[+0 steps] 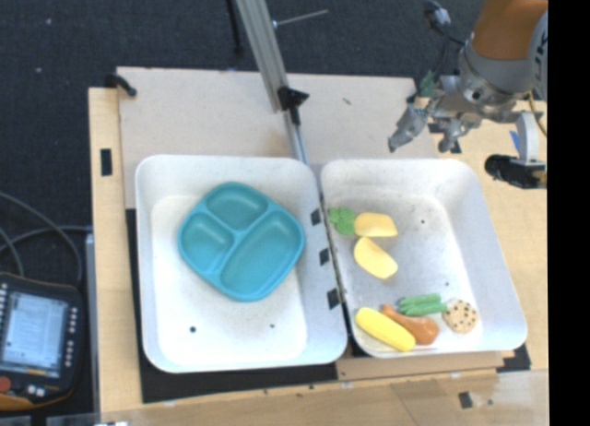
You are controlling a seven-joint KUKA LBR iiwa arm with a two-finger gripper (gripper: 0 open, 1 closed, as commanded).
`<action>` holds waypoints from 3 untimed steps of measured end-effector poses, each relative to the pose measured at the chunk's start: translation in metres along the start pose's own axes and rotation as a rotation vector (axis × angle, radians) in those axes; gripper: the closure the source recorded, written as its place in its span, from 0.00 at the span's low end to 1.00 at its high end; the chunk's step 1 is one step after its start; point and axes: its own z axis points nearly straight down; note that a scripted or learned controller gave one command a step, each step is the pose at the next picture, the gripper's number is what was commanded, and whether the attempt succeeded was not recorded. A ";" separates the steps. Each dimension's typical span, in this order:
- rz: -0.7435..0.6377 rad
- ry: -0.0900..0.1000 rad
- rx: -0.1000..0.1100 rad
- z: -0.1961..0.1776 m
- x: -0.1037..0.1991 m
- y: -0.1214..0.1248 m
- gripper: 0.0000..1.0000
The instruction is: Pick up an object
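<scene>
Yellow plastic banana (pixel 384 329) lies low in the right white bin (pixel 479 221) — the gripper (pixel 426 129) hovers above its far rim, fingers spread, holding nothing.

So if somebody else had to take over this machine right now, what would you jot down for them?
Pincer: open, holding nothing, hanging above the far rim of the right bin.
Right bin: two yellow pieces, a green piece, a banana, a carrot, a cookie.
Left bin: blue divided plate.
Done: nothing picked yet.
Left: lower in, grip one item, lift.
</scene>
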 end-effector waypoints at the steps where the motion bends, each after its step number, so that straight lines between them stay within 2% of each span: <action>1: 0.000 -0.001 0.000 0.000 0.000 0.000 0.00; 3: 0.004 -0.002 0.004 0.085 -0.003 0.000 0.00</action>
